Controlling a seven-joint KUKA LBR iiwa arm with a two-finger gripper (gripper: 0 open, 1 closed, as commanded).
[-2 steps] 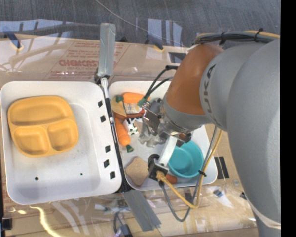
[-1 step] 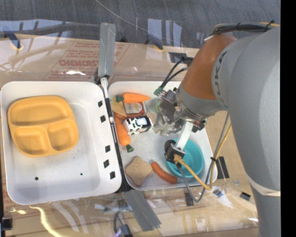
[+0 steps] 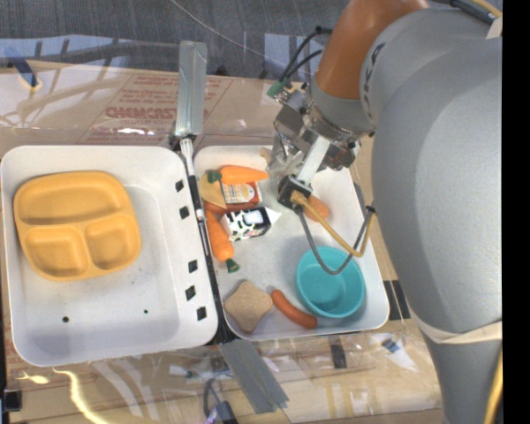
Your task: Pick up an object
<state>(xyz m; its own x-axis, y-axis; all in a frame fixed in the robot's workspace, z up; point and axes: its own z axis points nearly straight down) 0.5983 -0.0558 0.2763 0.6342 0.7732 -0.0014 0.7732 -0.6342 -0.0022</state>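
Note:
The right bin [image 3: 371, 263] holds several toy foods. A carrot [image 3: 243, 173] lies at its far side, on an orange carton [image 3: 236, 194]. Just nearer sits a black-and-white cow-patterned block [image 3: 247, 224], with a second carrot [image 3: 218, 237] along the left wall. A slice of bread [image 3: 247, 306] and a sausage [image 3: 294, 309] lie at the front beside a teal bowl [image 3: 331, 283]. A small orange piece [image 3: 317, 208] rests near the bin's middle. My gripper [image 3: 279, 162] hangs over the far part of this bin, just right of the top carrot's tip.
The left bin [image 3: 97, 325] carries a yellow divided plate [image 3: 75, 222]. A row of black clips [image 3: 194, 263] lines the wall between the two bins. The big grey arm covers the bench to the right.

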